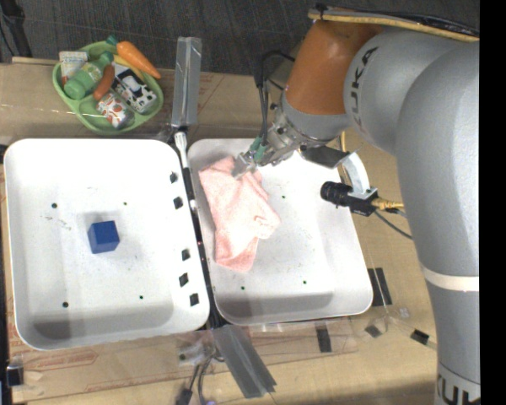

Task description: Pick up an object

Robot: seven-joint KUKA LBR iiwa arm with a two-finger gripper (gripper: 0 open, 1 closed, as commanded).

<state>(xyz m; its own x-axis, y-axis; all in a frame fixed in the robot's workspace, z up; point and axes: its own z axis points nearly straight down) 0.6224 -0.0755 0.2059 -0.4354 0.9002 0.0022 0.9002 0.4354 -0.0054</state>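
Observation:
A pink cloth (236,212) lies crumpled in the left half of the right bin (320,251). My gripper (251,159) hangs at the cloth's upper right corner, right over its edge, and the cloth's top corner seems to rise toward the fingertips. A blue cube (104,235) rests in the left bin (34,192), far from the gripper.
A green bowl (107,85) of toy food, with a carrot and small cartons, stands behind the left bin. A grey metal bar (185,83) rises between the bins at the back. The big grey arm covers the view's right side.

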